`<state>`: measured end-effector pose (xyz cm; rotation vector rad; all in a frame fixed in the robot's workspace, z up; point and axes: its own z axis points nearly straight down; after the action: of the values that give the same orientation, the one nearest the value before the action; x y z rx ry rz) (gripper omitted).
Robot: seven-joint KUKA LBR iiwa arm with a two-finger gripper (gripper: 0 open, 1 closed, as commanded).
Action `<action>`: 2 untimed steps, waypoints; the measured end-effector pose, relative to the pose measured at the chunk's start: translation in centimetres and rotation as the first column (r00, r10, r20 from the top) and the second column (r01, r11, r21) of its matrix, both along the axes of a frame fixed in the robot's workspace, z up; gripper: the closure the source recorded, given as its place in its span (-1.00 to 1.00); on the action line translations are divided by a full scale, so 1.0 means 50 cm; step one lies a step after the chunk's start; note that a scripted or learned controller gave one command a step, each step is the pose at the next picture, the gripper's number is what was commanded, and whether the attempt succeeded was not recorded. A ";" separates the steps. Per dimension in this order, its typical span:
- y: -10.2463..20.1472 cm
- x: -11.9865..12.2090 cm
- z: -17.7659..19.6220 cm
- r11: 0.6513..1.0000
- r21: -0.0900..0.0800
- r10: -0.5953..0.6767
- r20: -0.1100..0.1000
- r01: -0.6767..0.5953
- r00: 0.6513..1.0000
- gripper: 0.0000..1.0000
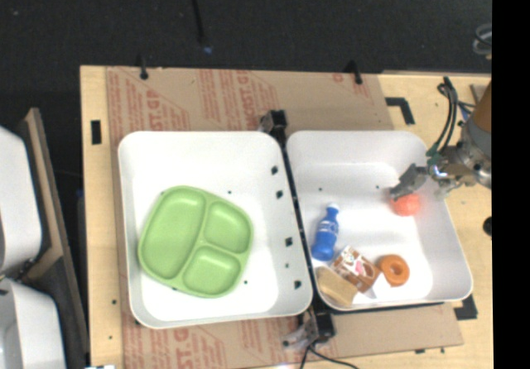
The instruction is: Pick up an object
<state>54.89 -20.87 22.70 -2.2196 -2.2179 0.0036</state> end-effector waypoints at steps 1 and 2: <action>0.018 -0.001 -0.096 1.000 0.000 0.000 0.001 0.000 1.000 -1.00; 0.030 -0.007 -0.184 1.000 0.000 0.000 0.001 0.000 1.000 -1.00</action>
<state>54.54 -19.39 13.51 -2.2200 -2.2188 0.0026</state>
